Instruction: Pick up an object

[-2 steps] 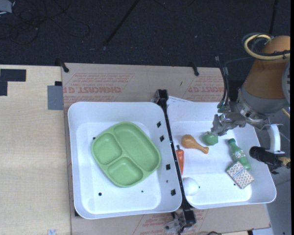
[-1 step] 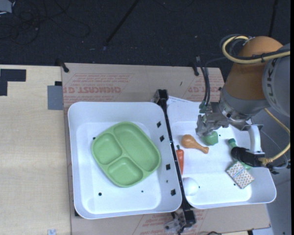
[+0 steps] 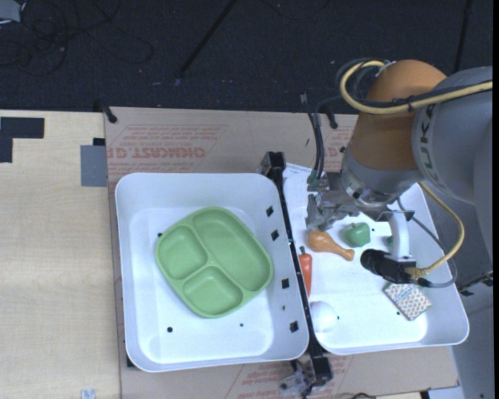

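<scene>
The pale wooden worktop (image 3: 41,248) carried a flat sheet of brown printed cardboard (image 3: 191,140), and on that sat two shallow white plastic bins touching side by side: the left bin (image 3: 137,306) and the right bin (image 3: 374,327). A small grey square patch (image 3: 92,164) lay just beside the cardboard's left edge.

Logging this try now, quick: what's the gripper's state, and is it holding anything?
Gripper: low in the right bin, just above the orange drumstick toy; open or closed cannot be told, and nothing shows between its fingers.
</scene>
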Robot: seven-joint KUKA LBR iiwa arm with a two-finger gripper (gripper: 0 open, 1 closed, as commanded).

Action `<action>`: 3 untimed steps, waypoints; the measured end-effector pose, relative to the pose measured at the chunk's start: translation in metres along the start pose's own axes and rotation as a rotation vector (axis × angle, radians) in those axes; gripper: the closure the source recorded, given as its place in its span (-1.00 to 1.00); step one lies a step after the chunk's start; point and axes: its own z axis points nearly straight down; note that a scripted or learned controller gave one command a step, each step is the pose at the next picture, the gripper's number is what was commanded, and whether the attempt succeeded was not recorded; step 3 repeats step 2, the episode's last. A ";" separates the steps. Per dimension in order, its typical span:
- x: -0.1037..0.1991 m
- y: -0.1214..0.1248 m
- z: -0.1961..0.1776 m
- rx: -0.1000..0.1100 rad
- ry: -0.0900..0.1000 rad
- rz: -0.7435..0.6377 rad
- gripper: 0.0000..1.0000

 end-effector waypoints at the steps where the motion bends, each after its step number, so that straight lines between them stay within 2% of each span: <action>1: 0.048 0.007 -0.010 -0.002 -0.001 -0.001 1.00; 2: 0.094 0.005 -0.005 0.000 -0.001 -0.001 1.00; 3: 0.094 0.005 -0.005 0.000 -0.001 -0.001 1.00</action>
